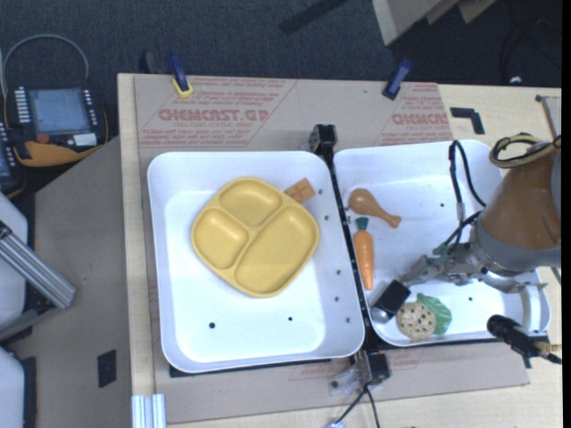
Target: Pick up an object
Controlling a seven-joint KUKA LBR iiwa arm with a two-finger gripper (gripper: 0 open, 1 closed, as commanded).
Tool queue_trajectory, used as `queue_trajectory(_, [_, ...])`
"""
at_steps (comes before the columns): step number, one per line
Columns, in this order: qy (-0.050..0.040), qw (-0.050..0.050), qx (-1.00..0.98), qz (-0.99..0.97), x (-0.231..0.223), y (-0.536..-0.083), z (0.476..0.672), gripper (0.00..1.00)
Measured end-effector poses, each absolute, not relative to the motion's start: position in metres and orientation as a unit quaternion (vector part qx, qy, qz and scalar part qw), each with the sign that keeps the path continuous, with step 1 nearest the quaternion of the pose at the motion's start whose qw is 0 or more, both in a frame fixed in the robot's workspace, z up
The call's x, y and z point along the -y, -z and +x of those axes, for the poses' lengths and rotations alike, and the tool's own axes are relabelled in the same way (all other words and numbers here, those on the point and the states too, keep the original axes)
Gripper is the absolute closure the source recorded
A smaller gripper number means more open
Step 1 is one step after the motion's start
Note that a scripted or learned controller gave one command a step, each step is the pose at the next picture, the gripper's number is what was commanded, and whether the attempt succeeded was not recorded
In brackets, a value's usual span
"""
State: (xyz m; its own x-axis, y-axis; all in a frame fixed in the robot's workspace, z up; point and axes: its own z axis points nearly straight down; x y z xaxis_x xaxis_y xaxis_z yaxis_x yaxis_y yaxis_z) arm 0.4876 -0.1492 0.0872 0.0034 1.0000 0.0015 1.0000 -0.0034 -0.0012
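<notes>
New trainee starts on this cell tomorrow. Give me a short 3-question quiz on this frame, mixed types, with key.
1. True or false: the yellow three-compartment plastic plate lies in the right white bin.
2. Multiple choice: which item lies closest to the gripper?
A. the orange toy carrot with a green top
B. the round speckled cookie on a green leaf
C. the tan toy chicken drumstick
3. Fill in: the small orange-brown block touches the plate's ____ corner (upper right or lower left, as seen by the camera).

Key: 1 false, it lies in the left white bin. 2 B. 3 upper right.
</notes>
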Motion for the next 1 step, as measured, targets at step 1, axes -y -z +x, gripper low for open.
queue_trajectory(1, [0.0051, -0.004, 0.707, -0.707, 0.1477, -0.1030, 0.4923, 1.00])
